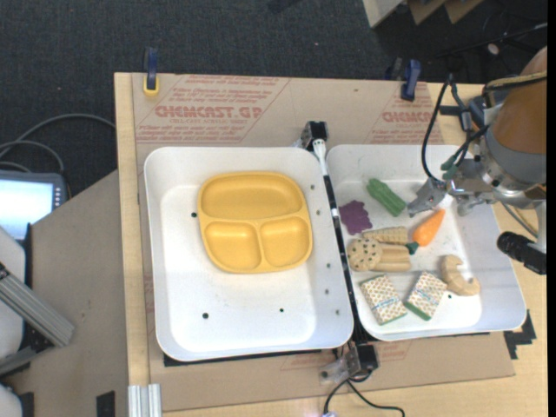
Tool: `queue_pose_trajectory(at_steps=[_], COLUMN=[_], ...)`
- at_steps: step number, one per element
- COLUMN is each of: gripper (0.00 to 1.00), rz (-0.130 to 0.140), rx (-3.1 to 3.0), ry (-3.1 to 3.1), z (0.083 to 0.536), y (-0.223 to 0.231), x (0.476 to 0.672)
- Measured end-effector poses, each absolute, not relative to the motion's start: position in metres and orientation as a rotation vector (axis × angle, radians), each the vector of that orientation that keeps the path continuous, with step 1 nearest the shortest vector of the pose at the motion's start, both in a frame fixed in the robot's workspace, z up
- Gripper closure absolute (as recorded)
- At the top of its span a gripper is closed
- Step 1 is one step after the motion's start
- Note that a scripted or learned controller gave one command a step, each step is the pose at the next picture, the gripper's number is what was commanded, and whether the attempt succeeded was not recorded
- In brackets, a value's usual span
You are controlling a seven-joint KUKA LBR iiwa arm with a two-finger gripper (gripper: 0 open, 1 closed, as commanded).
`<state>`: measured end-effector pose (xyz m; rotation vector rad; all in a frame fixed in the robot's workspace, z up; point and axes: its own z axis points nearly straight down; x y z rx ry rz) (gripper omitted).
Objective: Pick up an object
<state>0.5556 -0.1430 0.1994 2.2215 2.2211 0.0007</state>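
camera view: gripper point(432, 200) hovers low in right bin point(499, 320), just above carrot point(428, 228). whether claw is spread or pinching, cannot tell. nothing lifted; grasp and lift remain. yellow tray point(254, 220) sits in left bin point(174, 233).

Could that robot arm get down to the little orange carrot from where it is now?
Probably yes. The gripper hangs in the right bin, just above the carrot. The carrot's top lies bare, though a biscuit touches its green end.
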Motion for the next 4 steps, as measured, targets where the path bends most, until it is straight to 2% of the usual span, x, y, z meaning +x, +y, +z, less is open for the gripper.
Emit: queue_pose_trajectory(at_steps=[1,2,3,4], gripper=[0.0,1.0,1.0,1.0], rz=[0.001,0.003,-0.002,0.014], rx=[2.224,2.22,2.223,2.207], ry=[2.219,2.217,2.227,2.224], z=[0.081,0.095,0.084,0.191], y=[-0.167,-0.167,-0.107,-0.045], x=[0.567,0.567,0.52,0.55])
